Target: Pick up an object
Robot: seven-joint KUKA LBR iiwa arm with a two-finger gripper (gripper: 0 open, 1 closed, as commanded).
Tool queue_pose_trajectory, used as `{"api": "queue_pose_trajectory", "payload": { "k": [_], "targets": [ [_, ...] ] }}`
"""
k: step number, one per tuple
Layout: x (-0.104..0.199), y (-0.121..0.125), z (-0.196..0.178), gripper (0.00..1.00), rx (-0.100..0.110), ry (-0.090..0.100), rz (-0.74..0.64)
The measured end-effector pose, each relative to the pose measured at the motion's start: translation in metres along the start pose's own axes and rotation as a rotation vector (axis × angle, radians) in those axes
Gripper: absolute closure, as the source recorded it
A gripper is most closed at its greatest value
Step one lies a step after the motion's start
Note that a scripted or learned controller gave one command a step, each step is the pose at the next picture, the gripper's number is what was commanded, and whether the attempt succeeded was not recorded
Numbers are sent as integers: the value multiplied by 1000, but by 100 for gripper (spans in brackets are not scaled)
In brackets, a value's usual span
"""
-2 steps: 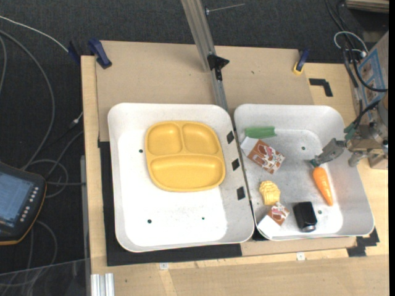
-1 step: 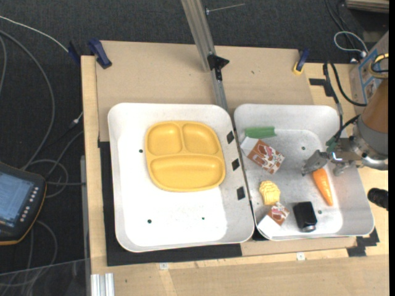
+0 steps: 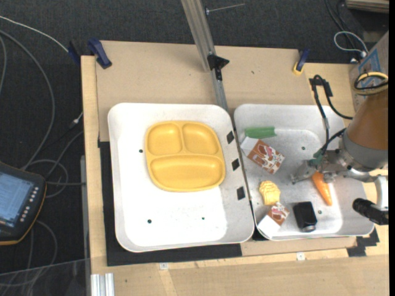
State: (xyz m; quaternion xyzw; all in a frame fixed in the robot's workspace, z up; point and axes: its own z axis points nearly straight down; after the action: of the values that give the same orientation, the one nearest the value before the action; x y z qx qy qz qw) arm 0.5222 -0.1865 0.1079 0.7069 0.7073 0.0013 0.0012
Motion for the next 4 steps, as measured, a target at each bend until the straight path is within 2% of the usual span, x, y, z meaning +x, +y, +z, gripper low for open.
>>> {"api": "queue_pose_trajectory", "payload": {
  "k": [1, 2, 4],
  "targets": [
    [-1, 2, -14, 100, -9, -4, 0],
    [-7, -5, -65, 100, -2, -3, 1],
    [-9, -2, -184, 100, -4, -3, -1]
  ]
}}
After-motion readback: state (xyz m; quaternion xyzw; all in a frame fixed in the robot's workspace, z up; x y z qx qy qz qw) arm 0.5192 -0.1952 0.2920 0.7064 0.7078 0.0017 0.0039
